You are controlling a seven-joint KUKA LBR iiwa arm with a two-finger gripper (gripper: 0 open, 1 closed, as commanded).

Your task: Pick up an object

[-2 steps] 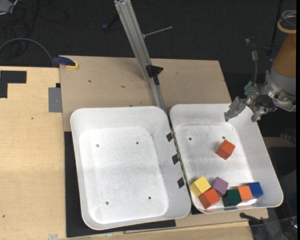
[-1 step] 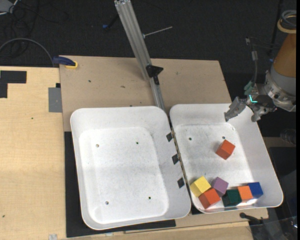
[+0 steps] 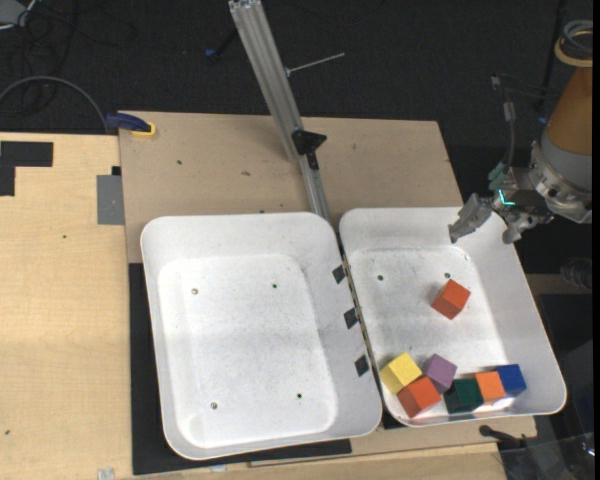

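Two grey fingers spread apart, nothing between them: gripper (image 3: 492,220) at the right of the frame, over the upper right corner of the right bin (image 3: 520,278). Behind it, grey wrist with an orange band, running out at the right edge. Lower in the same bin, a lone red-orange block (image 3: 451,298) near the middle, well apart from the gripper. Along the bin's bottom edge, a tight cluster: yellow block (image 3: 401,370), purple block (image 3: 440,370), red block (image 3: 419,396), green block (image 3: 464,395), orange block (image 3: 491,385), blue block (image 3: 511,378). Left bin (image 3: 170,268) alongside. No readable writing or labels anywhere.
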